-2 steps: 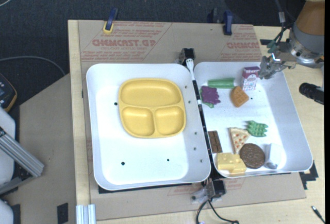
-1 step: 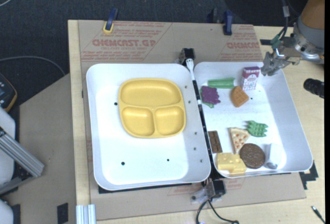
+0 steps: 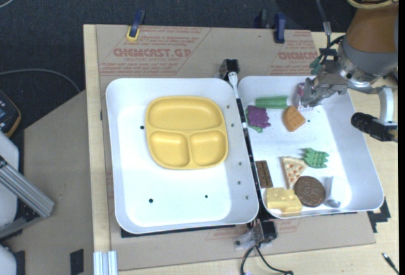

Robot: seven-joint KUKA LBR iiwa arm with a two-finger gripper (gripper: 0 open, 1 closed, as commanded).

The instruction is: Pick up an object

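On the tabletop [image 3: 95,109] stand two white bins side by side. The left bin [image 3: 126,191] holds a yellow plate [image 3: 186,131] with three compartments. The right bin [image 3: 364,169] holds a green pod [image 3: 271,102], purple grapes [image 3: 257,117], an orange bread piece [image 3: 293,119], a green leafy toy [image 3: 315,158], a pizza slice [image 3: 292,169], a brown bar [image 3: 263,174], a brown cookie [image 3: 309,191] and yellow cheese [image 3: 283,200]. The claw [image 3: 308,95] hangs over the far part of the right bin, just above and beside the bread piece. Whether it is clenched or released cannot be told, and nothing is seen inside it.
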